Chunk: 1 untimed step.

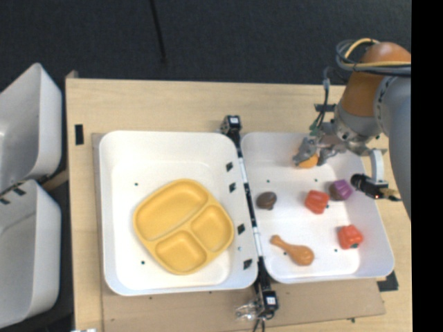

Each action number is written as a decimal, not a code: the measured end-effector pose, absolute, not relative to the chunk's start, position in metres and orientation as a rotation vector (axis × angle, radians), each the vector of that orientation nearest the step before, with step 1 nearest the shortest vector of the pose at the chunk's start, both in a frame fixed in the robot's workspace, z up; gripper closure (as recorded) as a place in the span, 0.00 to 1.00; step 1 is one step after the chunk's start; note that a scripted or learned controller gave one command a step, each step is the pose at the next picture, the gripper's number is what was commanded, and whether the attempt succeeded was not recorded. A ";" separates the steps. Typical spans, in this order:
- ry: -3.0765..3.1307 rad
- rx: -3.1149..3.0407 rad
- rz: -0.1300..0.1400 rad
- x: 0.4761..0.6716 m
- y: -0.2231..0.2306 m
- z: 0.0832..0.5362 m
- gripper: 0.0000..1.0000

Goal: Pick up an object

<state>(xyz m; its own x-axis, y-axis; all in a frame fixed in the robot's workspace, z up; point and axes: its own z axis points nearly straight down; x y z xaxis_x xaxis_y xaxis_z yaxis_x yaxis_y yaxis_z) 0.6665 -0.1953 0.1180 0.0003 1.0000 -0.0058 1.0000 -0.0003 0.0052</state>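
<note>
Camera view: gripper (309, 155) over right bin's (277, 144) far side, fingers closed on small orange object (309, 161), lifted. Yellow divided tray (183, 225) sits in left bin (111, 206).

Dark grey carpet floor (208, 26) beyond and around the bench, a thin dark line running across it, pale wooden bench top (159, 106), two white rounded seats (24, 185) at the left edge, even, flat overhead light
</note>
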 end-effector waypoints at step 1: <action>2.214 2.220 0.006 0.666 -0.196 0.183 1.00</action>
